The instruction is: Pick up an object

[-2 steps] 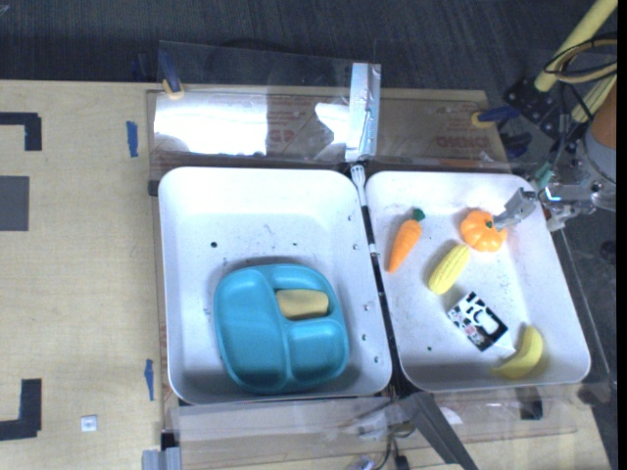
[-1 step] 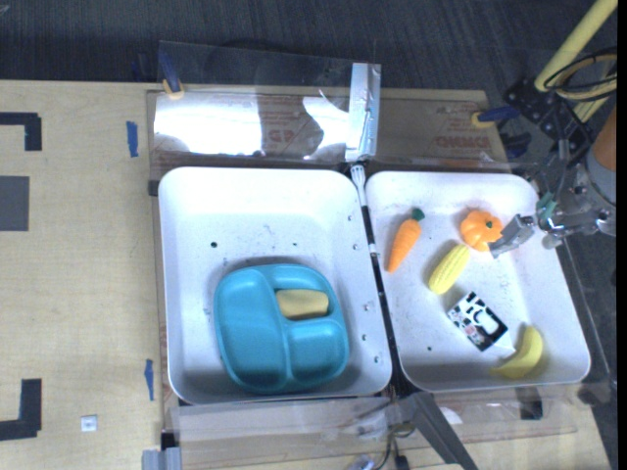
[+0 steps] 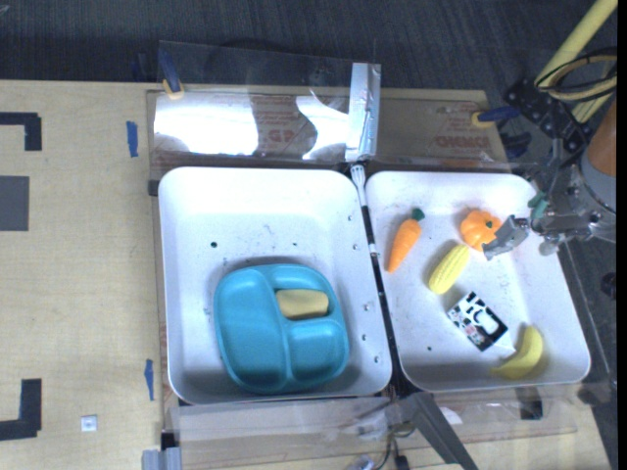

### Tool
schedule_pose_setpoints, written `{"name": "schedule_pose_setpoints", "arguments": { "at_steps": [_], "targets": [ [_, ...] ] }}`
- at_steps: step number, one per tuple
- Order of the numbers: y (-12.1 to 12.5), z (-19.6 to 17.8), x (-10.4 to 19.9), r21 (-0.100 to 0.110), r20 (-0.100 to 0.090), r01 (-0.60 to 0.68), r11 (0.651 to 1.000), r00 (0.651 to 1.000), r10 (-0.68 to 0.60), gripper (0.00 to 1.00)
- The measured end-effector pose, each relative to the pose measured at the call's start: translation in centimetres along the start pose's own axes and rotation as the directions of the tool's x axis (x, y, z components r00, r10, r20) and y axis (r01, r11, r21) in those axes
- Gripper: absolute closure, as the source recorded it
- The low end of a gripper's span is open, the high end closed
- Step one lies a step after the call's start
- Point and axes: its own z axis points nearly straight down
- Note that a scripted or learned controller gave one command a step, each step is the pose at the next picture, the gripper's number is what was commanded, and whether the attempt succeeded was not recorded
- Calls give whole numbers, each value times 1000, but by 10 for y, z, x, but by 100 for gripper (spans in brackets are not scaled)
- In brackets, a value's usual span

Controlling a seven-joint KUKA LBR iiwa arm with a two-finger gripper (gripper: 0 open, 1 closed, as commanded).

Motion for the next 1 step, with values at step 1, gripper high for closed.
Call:
{"name": "schedule_pose_setpoints", "arguments": {
  "at_steps": [1],
  "targets": [
    [0, 0, 0, 0, 0, 0, 1000, 1000, 0, 0]
  ]
}}
